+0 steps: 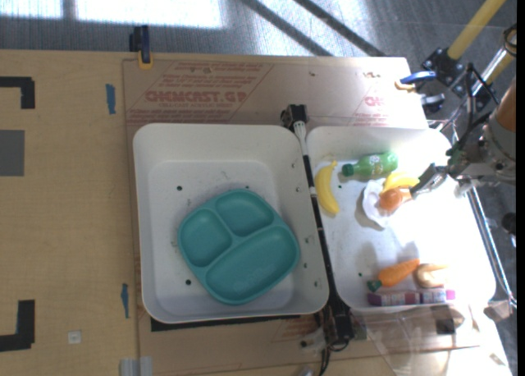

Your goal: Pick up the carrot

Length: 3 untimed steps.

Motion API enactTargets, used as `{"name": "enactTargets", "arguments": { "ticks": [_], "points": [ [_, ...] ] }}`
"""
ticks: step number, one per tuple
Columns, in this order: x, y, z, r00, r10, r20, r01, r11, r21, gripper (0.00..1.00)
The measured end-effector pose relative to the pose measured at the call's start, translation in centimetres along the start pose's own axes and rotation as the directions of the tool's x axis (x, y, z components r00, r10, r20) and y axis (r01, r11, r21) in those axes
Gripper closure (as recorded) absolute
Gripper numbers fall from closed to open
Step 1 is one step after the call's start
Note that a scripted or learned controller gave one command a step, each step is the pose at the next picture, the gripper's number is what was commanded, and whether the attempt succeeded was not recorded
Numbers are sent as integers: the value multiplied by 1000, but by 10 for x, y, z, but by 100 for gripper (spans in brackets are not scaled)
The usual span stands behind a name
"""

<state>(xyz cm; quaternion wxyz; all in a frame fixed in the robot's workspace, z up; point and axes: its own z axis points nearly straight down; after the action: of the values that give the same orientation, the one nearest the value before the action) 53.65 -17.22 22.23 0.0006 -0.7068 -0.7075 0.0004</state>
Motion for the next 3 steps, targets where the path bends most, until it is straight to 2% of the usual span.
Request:
{"name": "enactTargets", "arguments": {
  "ticks": [1,2,3],
  "points": [
    [6,-59,49,1000,-16,-2,16,1000,7,0],
    [5,-55,125,937,-350,5,350,937,-7,0],
    [30,-54,133,964,-265,10,265,964,-9,0]
  ]
}}
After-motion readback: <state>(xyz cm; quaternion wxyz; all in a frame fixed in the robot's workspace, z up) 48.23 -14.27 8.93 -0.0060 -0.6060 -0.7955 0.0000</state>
